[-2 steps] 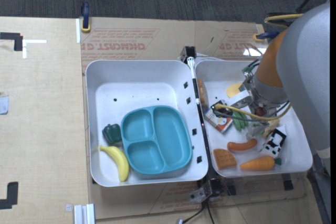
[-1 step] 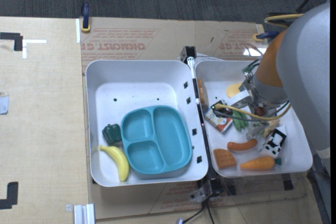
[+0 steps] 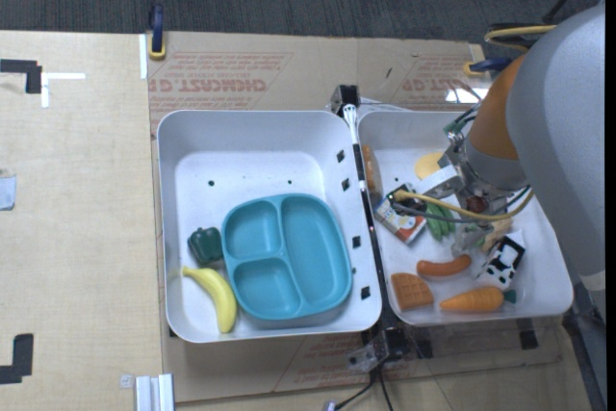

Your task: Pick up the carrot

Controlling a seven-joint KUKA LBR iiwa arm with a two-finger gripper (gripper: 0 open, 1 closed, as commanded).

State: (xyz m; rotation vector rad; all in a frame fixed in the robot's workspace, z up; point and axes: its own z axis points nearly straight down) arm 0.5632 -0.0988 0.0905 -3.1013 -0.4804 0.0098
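Nothing is picked up yet: the carrot [image 3: 473, 300] lies untouched at the lower right of the frame in the right bin [image 3: 553, 289], with the gripper [image 3: 469, 207] above it, its grip impossible to tell.

A single fixed camera looked down at a slant from above the bench, taking in both white bins [image 3: 173, 236] whole, the arm [image 3: 553, 130] entering from the right.
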